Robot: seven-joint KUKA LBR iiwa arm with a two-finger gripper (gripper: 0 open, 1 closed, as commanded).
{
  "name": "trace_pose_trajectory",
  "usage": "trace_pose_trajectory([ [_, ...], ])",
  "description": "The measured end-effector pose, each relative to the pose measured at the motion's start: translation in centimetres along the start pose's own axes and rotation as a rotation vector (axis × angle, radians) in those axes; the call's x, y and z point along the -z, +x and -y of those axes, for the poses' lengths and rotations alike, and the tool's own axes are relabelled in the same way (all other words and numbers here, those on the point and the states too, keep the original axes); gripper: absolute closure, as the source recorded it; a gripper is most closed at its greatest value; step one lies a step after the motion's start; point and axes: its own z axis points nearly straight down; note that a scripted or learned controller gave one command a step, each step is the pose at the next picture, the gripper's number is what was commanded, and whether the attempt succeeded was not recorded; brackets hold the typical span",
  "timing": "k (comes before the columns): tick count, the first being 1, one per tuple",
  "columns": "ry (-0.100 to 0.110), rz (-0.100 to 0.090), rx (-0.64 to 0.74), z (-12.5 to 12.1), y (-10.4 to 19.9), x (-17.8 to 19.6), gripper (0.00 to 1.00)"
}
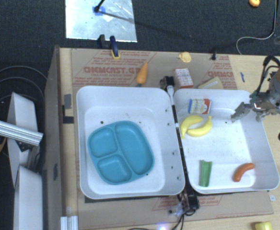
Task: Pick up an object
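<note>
Nearest to us in the right bin [262,147], a green stick-shaped piece [205,172] and an orange sausage-like piece [243,171] lie apart along the near edge. We read their loose scatter as left for grasping, with room around each for fingers to come down. No one thing is named in the task, so any of these could serve.

Further in, a yellow banana [196,126] rests near the bin's left wall, touching or just short of a small carton [199,106] behind it toward the far left corner. That pairing looks harder to separate cleanly.

The left bin [89,104] holds a blue divided tray [121,151] lying flat in its middle, taking up most of the floor.

The gripper [243,110] hangs over the right bin's far right corner, beside its right wall and well apart from every object. We see nothing between its fingers; whether they are spread or closed we cannot tell at this size, though they seem slightly parted.

Both bins sit on a bench [106,66] covered with printed cardboard, with small oddments along its far edge. Beyond lies dark carpet [25,23] with a shiny sheet [101,13] and loose cables.
</note>
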Motion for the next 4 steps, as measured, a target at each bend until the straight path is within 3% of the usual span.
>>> trace_pose_trajectory([
  [1,0.009,-0.006,0.000,8.5,6.8,-1.1,0.00],
  [2,0.005,-0.003,0.004,9.6,10.6,-5.9,0.00],
  [3,0.002,-0.002,0.002,9.5,12.1,-6.6,0.00],
  [4,0.003,-0.002,-0.004,9.5,10.9,-10.5,0.00],
])
